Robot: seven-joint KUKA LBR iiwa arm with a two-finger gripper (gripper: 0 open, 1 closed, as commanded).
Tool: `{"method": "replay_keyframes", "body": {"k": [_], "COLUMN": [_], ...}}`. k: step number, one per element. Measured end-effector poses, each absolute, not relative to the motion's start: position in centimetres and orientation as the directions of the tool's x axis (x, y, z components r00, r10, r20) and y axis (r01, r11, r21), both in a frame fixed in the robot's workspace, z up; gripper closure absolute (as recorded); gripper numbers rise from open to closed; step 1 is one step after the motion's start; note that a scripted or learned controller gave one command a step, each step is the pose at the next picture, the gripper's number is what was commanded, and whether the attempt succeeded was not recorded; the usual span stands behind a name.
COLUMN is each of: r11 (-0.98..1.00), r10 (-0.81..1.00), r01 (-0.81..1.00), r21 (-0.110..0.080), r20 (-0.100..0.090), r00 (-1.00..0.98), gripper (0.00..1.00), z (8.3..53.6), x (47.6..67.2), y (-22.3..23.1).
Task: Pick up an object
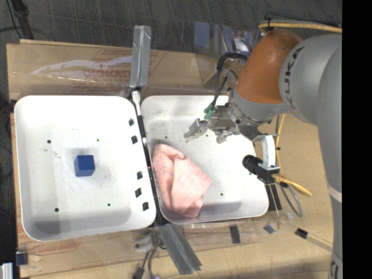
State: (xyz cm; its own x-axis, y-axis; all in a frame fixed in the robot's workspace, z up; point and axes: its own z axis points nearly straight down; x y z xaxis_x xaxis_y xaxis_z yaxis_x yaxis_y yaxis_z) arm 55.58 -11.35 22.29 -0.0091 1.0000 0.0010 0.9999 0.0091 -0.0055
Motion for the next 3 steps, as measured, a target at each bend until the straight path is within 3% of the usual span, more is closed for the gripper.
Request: {"method": "replay_keyframes", "body": {"k": [1,2,3], "r11": [0.096,0.384,0.514], "r10": [0.995,0.924,0.858], "r01": [0.995,0.924,0.858], "r21": [-0.007,-0.002,0.004], "r20": [0.001,0.001,-0.001], "r00": [-0.096,-0.384,-0.514], "gripper": [0.00,0.00,0.00], "z": [9.7,14.1,9.5], "x": [58.4,56.6,52.7], "y": [-12.0,-12.7,-15.8]}}
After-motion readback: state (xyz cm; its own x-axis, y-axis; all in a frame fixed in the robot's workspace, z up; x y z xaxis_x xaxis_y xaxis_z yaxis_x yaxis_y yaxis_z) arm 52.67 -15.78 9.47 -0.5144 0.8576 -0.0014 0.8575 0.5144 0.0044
